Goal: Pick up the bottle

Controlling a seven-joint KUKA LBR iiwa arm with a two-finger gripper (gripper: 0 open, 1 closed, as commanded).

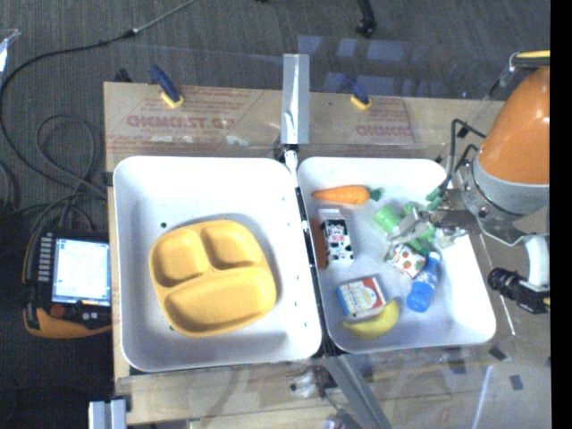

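Blue and small, the bottle (424,283) lies tilted at about four o'clock in the right bin (465,329), just beyond the banana (374,320) and milk carton (361,296). Farther back, at twelve o'clock from it, the end effector (418,225) hovers amid clutter, its state impossible to tell. A descent here would likely snag the strawberry carton (407,259) or green toy (390,216) instead.

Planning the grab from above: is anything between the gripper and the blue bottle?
Partly. The gripper hangs in the right bin, just above the bottle's upper end. A small strawberry-print carton lies against the bottle's top left, below the gripper, so it could get in the way.
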